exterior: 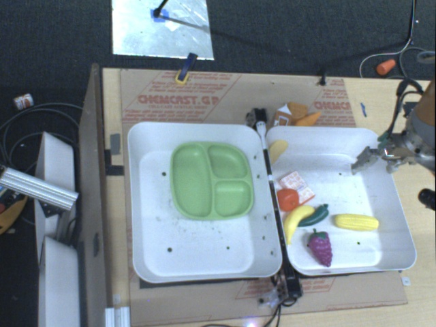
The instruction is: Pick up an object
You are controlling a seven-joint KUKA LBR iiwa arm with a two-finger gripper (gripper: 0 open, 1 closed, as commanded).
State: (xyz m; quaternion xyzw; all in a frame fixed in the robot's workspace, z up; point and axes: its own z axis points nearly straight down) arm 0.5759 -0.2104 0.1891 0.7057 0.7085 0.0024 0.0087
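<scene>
The jaws stand apart, splayed to either side, with nothing between them: the gripper (372,168) hangs over the far right part of the right bin (395,213), above bare white floor near that bin's back corner. One grey finger slants down toward the left and the other sits closer to the bin's right wall. The arm (417,138) comes in from the right edge of the view. The toys that could be picked up lie well apart from the gripper, clustered toward the near left part of the same bin. A yellow corn cob (355,221) lies on its side nearest the gripper's side of the bin. To its left, a dark green pepper (315,216) touches a curved banana (294,221), which rests along the bin's left wall. A red tomato (287,199) sits just behind the banana, with a small red-and-white packet (297,182) touching its far side. A purple bunch of grapes (320,247) lies in front of the pepper, close to the near wall. A pale yellow piece (277,150) leans at the back left corner; what it is cannot be told. The left bin (153,251) holds a green divided plate (210,181). Both bins rest on a printed cardboard sheet (204,94), where an orange carrot (307,119) lies behind the right bin.
</scene>
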